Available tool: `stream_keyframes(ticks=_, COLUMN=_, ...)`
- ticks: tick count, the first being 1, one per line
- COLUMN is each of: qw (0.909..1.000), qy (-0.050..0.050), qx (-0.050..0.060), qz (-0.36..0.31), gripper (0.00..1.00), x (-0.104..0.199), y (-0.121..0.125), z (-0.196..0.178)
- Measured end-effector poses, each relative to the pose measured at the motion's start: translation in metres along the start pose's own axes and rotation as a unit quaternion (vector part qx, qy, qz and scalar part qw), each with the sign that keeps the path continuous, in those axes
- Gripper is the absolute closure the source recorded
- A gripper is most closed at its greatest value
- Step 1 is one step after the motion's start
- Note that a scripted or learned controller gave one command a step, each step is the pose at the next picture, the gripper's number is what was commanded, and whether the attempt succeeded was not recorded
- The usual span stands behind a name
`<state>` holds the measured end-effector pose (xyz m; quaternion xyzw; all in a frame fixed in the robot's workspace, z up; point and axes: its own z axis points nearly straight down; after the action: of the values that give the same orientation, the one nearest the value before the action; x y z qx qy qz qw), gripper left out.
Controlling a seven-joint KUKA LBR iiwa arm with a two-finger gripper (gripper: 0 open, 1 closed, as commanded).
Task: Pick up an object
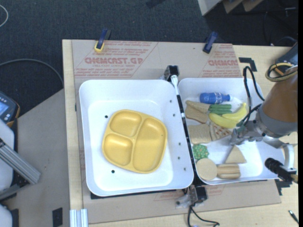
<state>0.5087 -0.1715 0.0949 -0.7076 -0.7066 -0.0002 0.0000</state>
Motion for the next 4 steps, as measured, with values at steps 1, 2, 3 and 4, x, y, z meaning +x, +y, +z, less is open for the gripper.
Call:
stream_keyframes(ticks=1, qw=1.0, qy=-0.001, qx=-0.002, qz=-0.001, gripper=1.0, x=0.0, y=0.005, z=-0.062)
stream_keyframes(ticks=2, qw=1.0, qy=-0.001, qx=-0.002, qz=-0.001, gripper=1.0, x=0.001, y=0.003, z=-0.105)
stream_keyframes(ticks=3, qw=1.0, qy=-0.001, qx=-0.003, qz=-0.001, gripper=1.0, x=0.001, y=0.004, z=-0.132)
stream_keyframes(ticks=4, qw=1.0, qy=0.001, qx=0.001, qz=-0.003, gripper=1.0, x=0.049, y=-0.006, z=-0.132)
